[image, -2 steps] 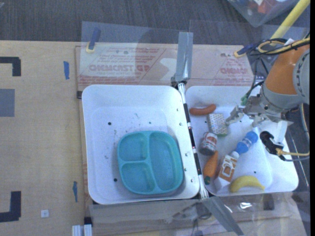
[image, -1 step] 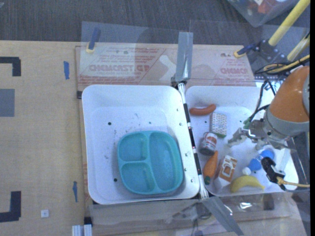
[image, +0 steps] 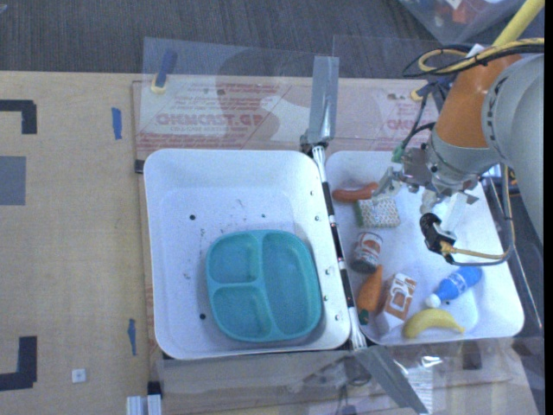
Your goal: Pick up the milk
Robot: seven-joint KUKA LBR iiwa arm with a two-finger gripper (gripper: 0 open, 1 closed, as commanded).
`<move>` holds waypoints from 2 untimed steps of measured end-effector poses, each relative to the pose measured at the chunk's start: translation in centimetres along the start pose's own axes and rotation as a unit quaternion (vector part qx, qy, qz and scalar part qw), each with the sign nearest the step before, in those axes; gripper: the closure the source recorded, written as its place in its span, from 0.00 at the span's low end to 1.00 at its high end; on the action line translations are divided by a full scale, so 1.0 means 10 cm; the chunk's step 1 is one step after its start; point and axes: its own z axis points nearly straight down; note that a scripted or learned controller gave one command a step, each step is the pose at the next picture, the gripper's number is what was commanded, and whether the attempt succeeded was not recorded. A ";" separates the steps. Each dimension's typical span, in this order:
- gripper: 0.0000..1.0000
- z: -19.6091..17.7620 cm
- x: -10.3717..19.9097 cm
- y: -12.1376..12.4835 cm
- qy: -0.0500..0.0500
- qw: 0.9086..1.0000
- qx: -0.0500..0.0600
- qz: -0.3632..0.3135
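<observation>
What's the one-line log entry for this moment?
task: pick up milk | gripper above right bin far end | milk carton untouched, lying between carrot and banana | status: not grasped

Left bin: tray. Right bin: milk between carrot and bottle; banana in front.
</observation>
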 end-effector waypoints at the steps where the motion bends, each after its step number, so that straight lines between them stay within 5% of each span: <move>1: 0.00 0.31 0.22 -0.26 0.001 0.990 -0.002 -0.143; 2: 1.00 0.21 0.20 -0.25 0.001 0.990 -0.004 -0.141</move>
